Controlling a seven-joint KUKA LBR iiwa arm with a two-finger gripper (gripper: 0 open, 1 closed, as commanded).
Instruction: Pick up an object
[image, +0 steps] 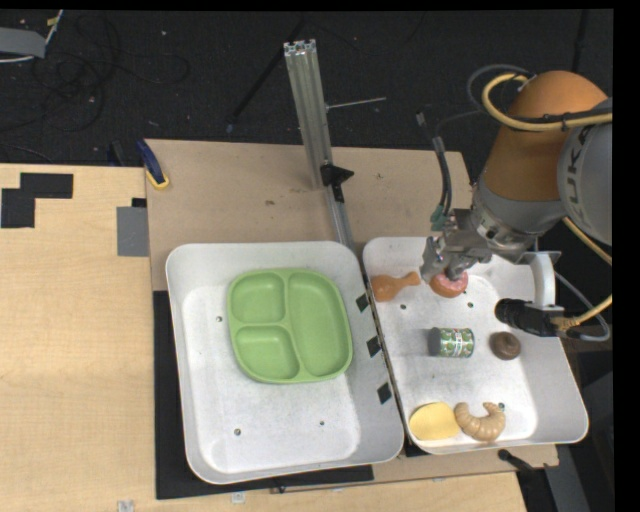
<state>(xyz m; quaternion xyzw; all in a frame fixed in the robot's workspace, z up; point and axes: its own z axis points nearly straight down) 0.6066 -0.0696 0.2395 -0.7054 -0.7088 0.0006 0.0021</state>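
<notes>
**Tool low over a pink piece at the far end of the right bin**

The likeliest target is a small pink round piece (451, 284), perhaps a toy doughnut or slice, lying on the floor of the right bin (565, 400) toward its 12 o'clock end. The tool (446, 262) sits directly above it, close enough that the upper part of the piece is covered. Whether the tool is spread or pressed together cannot be told from this view, and nothing shows the piece lifted or pinched.

By its look the piece is probably light moulded plastic or foam, stiff enough to keep its shape and in no way fragile. Being low and rounded, it may slip or skid on the smooth bin floor, so a hold across its width, taken low near the floor, seems soundest.

At 9 o'clock from the pink piece, just beside it, lies an orange drumstick-shaped toy (393, 286) against the bin's left wall. At 6 o'clock, well apart, a small green can (455, 343) lies on its side, with a brown round piece (506, 346) to its right. Near the bin's 6 o'clock edge sit a yellow lemon-like toy (433, 422) and a tan croissant-like toy (482, 420), touching or nearly so.

The left bin (200, 420) holds a green divided plate (289, 326). Both bins rest on the table (70, 330).
</notes>
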